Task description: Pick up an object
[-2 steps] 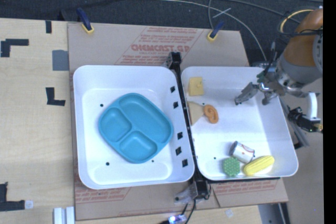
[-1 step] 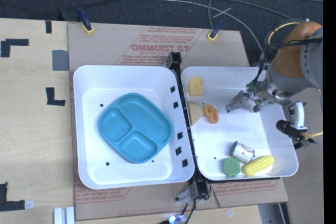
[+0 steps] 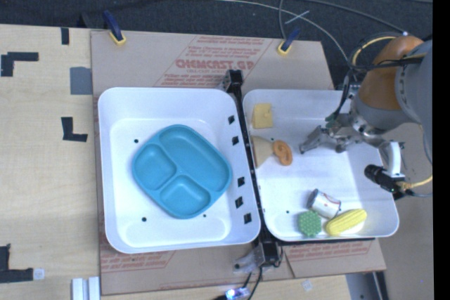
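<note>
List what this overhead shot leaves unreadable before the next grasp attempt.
- Gripper: too small and dark in the camera view to tell its finger state.
- Small grey-and-white object: too small to identify.
- Arm: its base is cut off by the right edge.
- Green object and yellow corn: too small to judge whether they touch.

Red printed lettering on the cardboard sheet (image 3: 211,60) behind the left bin (image 3: 112,151), first word reading roughly "CHEMCAST", remainder illegible, smaller red lines beneath it too blurred to read, further faint red print on the cardboard's front edge, unreadable
</note>
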Controlling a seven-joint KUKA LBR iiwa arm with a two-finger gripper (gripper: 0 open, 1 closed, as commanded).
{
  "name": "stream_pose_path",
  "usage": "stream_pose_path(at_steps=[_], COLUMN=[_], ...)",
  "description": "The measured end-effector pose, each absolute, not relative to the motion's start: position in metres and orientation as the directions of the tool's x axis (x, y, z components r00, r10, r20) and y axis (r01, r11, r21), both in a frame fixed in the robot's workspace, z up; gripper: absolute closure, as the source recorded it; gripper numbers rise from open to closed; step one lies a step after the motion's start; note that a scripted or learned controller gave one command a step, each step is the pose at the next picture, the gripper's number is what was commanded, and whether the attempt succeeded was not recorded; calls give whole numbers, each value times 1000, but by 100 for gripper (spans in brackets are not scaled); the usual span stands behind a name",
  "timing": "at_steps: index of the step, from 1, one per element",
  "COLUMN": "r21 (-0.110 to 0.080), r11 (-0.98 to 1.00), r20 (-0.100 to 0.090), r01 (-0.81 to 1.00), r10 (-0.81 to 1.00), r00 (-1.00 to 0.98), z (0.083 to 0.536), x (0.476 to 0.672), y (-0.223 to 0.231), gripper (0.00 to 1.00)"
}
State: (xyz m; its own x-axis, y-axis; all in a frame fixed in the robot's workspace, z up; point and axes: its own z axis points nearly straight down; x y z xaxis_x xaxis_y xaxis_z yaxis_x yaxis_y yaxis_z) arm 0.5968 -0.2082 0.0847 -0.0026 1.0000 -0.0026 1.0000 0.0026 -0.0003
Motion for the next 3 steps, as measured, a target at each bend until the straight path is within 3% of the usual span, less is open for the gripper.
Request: stream_pose_path(at_steps=[1, 2, 3], r21=[6, 4, 4], r11=[3, 1, 2], r20=[-6, -1, -2], r01=[1000, 1000, 1000], r10=[1000, 1000, 1000], r00=[-3, -1, -2], z=[97, 152, 208], x=[598, 591, 602], y=[-209, -215, -216], gripper=[100, 100, 100])
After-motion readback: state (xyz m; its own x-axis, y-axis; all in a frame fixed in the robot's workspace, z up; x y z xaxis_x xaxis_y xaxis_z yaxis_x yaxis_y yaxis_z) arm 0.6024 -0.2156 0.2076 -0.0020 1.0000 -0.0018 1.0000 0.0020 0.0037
